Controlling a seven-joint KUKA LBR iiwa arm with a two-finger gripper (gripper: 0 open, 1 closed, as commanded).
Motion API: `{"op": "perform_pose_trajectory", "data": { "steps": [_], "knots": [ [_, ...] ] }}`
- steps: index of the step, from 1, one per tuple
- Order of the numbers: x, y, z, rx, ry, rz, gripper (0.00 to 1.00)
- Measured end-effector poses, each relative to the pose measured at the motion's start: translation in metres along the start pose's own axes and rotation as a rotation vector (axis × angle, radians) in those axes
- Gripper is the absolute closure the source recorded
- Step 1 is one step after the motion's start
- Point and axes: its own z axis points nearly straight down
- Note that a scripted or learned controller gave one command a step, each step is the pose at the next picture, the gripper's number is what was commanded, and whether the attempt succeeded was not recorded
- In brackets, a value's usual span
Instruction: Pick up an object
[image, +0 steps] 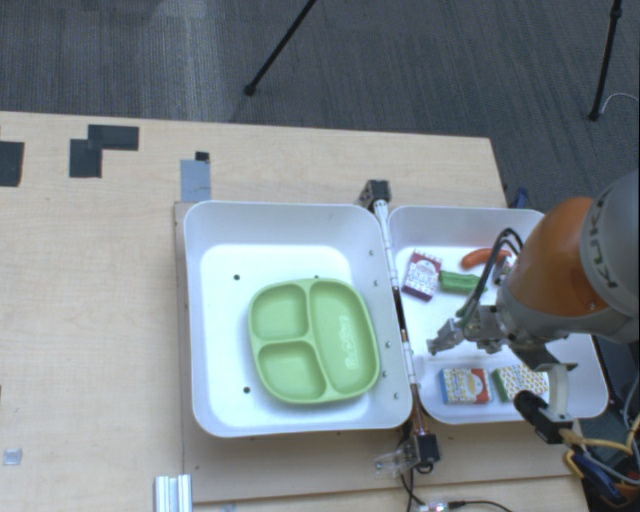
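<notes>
My gripper (447, 339) hangs low over the middle of the right bin (596, 398), with the grey arm and its orange band coming in from the right. Just below it lies a small orange and white box (465, 385), and beside that a green-patterned packet (520, 381). Toward the bin's far side are a maroon packet (422, 275), a green piece (459, 282) and an orange piece (480, 257), partly behind the cable. I see nothing held at the gripper's tip.
The left bin (215, 300) holds a light green divided plate (313, 340) with three compartments. A ridge (393, 290) separates the two bins. Bare wooden bench (90, 330) stretches to the left.
</notes>
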Motion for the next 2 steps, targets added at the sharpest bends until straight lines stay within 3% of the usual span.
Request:
{"op": "perform_pose_trajectory", "data": {
  "steps": [1,2],
  "knots": [
    [0.002,-0.005,0.022,0.012,0.001,0.005,0.00],
    [0.003,-0.002,0.010,0.006,0.002,0.004,1.00]
  ]
}}
